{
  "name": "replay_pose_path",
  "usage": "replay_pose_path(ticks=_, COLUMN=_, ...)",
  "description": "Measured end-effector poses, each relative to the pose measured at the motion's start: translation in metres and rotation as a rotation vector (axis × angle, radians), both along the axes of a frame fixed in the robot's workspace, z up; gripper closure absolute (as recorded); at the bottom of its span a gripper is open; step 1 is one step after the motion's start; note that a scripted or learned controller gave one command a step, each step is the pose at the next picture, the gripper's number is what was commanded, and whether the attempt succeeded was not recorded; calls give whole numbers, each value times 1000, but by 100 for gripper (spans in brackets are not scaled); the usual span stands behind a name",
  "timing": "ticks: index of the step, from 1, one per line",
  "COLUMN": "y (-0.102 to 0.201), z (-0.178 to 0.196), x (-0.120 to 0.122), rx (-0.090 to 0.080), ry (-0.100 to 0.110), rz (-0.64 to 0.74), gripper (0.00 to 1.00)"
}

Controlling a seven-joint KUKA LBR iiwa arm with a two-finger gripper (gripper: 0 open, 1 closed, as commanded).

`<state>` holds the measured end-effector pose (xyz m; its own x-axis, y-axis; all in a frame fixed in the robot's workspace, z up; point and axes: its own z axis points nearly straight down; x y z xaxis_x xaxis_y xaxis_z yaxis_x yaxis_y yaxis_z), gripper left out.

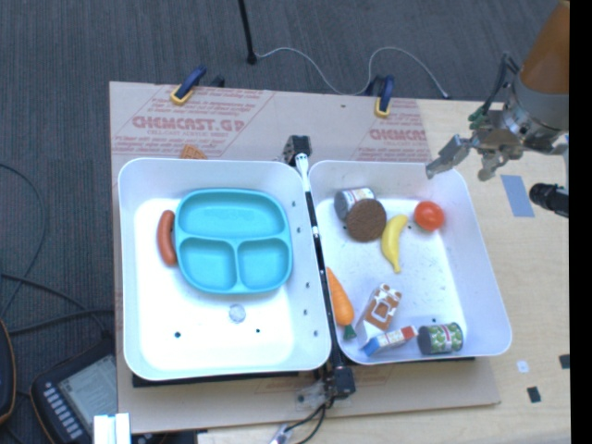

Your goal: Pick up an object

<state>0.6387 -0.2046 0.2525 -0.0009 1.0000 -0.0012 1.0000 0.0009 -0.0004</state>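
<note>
1. The jaws (470,155) stand wide apart with nothing between them: one finger (445,158) reaches toward 8 o'clock and the other hangs beside it.
2. They hover over the right bin's (495,289) rim at its 1 o'clock corner, above the contents and touching none.
3. The arm (546,54), grey with an orange band, comes in from 2 o'clock.
4. Nearest things: the tomato (427,215) sits just inside the bin at 7 o'clock from the jaws. The banana (395,240) lies just beside it, toward 8 o'clock from it.
5. Further in, a brown disc (366,219) leans on a can (351,199). A carrot (339,300), a small carton (380,309), a marker (388,340) and a green can (440,338) lie along the 6 o'clock side.
6. The left bin (139,322) holds a blue tray (233,241) and a sausage (166,237).
7. Progress, as I judge it: nothing is lifted yet. Descent, closing and lift all remain.
8. Likeliest target is the tomato or the banana. The banana's long axis runs roughly 12 to 6 o'clock, curved, with its lower tip toward 6. The tomato is round and has no long axis.
</note>
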Motion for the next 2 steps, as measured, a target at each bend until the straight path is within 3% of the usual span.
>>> replay_pose_path(ticks=1, y=13, z=-145, x=2, rx=-1, ry=-2, rz=0, gripper=0)
replay_pose_path(ticks=2, y=13, z=-138, x=-1, rx=1, ry=12, rz=0, gripper=100)
